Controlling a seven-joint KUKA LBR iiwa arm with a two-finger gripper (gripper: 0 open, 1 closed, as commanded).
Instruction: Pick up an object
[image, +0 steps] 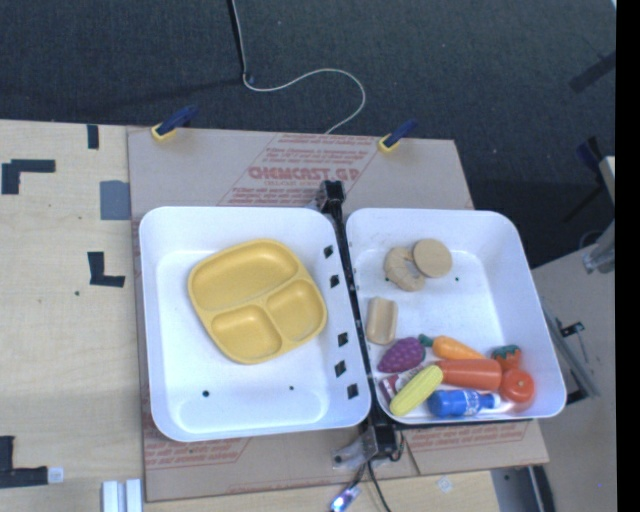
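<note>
- Camera view looks down on two shallow white bins side by side on a cardboard-covered surface (300, 175): the left white bin (170, 400) holds a yellow three-compartment plastic plate (258, 298), and the right white bin (505, 240) holds the candidates for picking.
- Those lie mostly along the right bin's near edge: a yellow toy corn cob (415, 389), a purple toy grape bunch (402, 353), an orange toy carrot (458, 349), a red-orange toy sausage (468, 374), a red toy tomato (517, 385) and a blue-and-white tube (465, 404), touching or overlapping.
- Set apart from them are two tan round wooden discs (418, 264) and a pale beige block (381, 321).
- Judging by this, the task is at its very start (nothing lifted); the gripper's state I cannot tell.
- Next move calls for choosing a target; the isolated block or discs look easier than the crowded pile.
- Hard to make out: what the tube's label says and where the piled toys end.
</note>
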